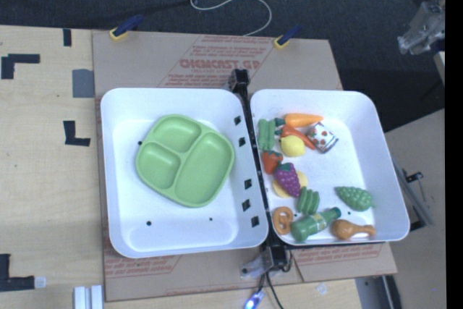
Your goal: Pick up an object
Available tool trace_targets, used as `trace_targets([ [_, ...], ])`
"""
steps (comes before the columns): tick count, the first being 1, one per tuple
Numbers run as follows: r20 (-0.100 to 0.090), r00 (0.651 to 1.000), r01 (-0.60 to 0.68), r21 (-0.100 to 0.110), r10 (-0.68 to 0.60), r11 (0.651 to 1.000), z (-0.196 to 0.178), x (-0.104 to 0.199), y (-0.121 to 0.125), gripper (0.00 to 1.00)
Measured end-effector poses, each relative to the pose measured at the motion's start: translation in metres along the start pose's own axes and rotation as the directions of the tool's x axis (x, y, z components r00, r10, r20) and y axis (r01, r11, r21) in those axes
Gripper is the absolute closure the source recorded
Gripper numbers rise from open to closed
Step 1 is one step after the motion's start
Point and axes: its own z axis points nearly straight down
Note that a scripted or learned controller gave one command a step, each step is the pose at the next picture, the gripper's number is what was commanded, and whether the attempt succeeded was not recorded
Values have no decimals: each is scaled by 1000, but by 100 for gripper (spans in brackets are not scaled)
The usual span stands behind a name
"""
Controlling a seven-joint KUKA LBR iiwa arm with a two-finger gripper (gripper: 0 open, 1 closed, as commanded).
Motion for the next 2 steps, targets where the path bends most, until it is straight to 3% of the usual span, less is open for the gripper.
trace_targets([
  [1,0,1000,-1,2,1,1000,-8,-32,-26,100],
  [2,-1,1000,-6,7,6,1000,28,-89,-84,100],
])
